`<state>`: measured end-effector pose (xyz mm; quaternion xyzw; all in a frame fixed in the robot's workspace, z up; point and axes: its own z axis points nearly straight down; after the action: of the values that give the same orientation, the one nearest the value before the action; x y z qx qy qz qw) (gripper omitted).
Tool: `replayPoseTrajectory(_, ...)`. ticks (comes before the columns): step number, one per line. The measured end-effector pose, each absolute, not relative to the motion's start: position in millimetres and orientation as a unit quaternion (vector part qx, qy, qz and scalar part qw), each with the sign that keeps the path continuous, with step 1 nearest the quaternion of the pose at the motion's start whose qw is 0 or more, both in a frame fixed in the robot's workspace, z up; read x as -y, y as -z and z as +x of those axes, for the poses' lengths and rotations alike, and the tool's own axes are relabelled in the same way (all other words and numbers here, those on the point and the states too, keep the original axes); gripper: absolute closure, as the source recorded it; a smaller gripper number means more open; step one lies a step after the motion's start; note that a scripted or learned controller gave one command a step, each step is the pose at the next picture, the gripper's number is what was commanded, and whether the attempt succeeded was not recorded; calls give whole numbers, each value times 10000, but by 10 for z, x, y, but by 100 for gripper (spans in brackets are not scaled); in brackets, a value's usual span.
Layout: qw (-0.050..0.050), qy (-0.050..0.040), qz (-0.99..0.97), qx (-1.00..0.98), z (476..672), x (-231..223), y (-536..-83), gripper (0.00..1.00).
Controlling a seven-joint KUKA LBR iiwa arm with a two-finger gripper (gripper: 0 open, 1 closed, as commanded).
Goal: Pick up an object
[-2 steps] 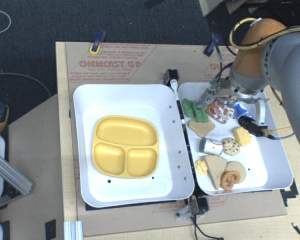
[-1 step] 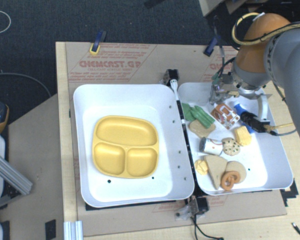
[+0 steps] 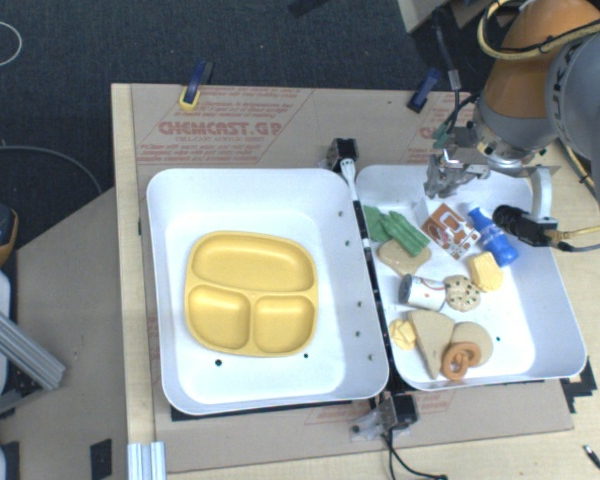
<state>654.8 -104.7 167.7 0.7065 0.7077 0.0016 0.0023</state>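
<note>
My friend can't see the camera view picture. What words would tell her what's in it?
A robot arm's gripper hangs over the back of the right bin, which holds a jumble of small toy foods. The left bin holds a yellow divided plate.

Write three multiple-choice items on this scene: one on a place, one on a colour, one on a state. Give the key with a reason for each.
1. Where does the yellow divided tray lie?
A. in the left bin
B. in the right bin
C. on the cardboard outside both bins

2. What colour is the long grooved piece near the right bin's upper left?
A. red
B. green
C. purple

3. Where does the gripper stand?
A. over the yellow tray
B. outside the bench
C. over the far part of the right bin, above the small items

Key: 1 A, the tray sits in the left bin. 2 B, the piece is plainly green. 3 C, the gripper hangs at the right bin's upper edge, above the pile.
</note>
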Motion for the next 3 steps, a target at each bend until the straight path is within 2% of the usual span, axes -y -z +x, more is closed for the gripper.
replayPoseTrajectory(1,37,-24,7065,-7077,6565,1047,-2223,100)
replayPoseTrajectory(2,-20,11,7065,-7077,6163,753,-2296,100)
replayPoseTrajectory(3,-31,18,7074,-7068,5674,604,-2158,100)
